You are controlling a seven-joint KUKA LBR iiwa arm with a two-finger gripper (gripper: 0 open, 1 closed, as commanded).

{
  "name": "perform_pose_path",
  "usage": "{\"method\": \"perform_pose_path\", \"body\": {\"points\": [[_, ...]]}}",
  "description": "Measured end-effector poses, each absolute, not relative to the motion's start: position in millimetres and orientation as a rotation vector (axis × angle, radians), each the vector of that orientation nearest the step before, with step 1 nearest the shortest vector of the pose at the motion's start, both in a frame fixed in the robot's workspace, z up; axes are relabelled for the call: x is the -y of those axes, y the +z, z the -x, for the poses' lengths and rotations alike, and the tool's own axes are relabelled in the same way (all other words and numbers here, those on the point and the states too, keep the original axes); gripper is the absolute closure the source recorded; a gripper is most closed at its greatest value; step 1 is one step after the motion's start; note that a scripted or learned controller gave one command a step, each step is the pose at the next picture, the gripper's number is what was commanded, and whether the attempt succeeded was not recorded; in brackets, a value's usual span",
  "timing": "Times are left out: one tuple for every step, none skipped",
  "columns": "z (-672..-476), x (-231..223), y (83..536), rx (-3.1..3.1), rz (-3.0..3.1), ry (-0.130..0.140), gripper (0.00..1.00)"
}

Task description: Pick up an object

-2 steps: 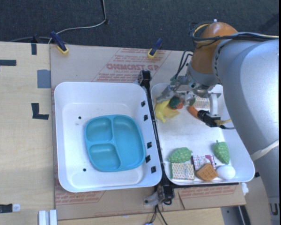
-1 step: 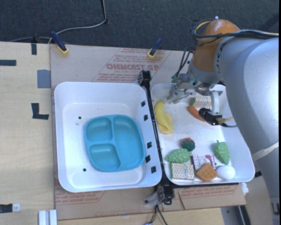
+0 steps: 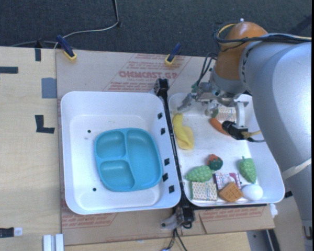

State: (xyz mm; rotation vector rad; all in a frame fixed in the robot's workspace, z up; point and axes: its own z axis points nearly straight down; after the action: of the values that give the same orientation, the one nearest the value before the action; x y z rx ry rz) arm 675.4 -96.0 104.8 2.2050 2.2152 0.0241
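The tabletop [image 3: 21,156] is pale wood with a brown cardboard sheet [image 3: 131,75] laid over it, held at its far edge by two yellow-and-blue clamps [image 3: 68,50]. The grey arm [image 3: 282,88] comes in from the right, its orange band [image 3: 235,51] above the wrist. Two white bins sit side by side on the cardboard, touching along a row of black clips. The left bin [image 3: 78,109] holds a blue divided plate [image 3: 128,158] with three compartments, lying flat near the middle.

The right bin [image 3: 272,177] holds the small objects. A yellow banana [image 3: 183,134] lies close to the left wall. Along the near edge are a green bumpy vegetable [image 3: 200,173], a small printed box [image 3: 204,191], a tan waffle-like piece [image 3: 231,192] and a white egg [image 3: 253,192], packed close together. A green leafy piece [image 3: 247,170] lies just behind the egg, and a small red-and-green piece [image 3: 215,162] sits between the banana and the near row. An orange carrot [image 3: 219,125] lies near the far right corner.

The end effector [image 3: 215,109] hangs low over the far part of the right bin, just beside the carrot; whether its fingers are spread or pressed together I cannot tell, and nothing can be seen between them.
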Motion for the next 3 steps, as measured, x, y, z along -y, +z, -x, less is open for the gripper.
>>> {"method": "perform_pose_path", "body": {"points": [[-648.6,163.0,86.5,-2.218,-2.219,-0.002,0.0],[-565.7,182.4,86.9,-2.217,-2.219,0.0,0.0],[-534.2,106.1,86.5,-2.221,-2.217,0.005,0.0]]}}
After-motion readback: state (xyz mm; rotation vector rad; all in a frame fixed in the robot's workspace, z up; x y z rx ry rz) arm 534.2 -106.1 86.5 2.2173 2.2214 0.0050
